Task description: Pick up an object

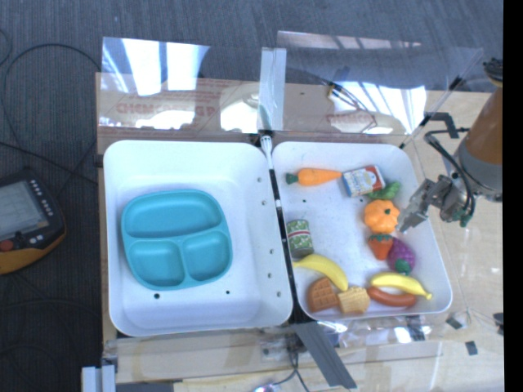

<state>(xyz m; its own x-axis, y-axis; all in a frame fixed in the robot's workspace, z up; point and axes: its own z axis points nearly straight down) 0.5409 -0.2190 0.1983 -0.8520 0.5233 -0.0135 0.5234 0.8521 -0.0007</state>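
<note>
Bench (482, 300) with two white bins (188, 313) side by side.

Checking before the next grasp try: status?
Gripper low at right bin's right wall, nothing held. Nearest: orange toy pumpkin. Strawberry and purple grapes crowd just below.

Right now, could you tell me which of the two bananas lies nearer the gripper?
The banana by the right bin's front corner, above the sausage; the other banana lies further left.
</note>
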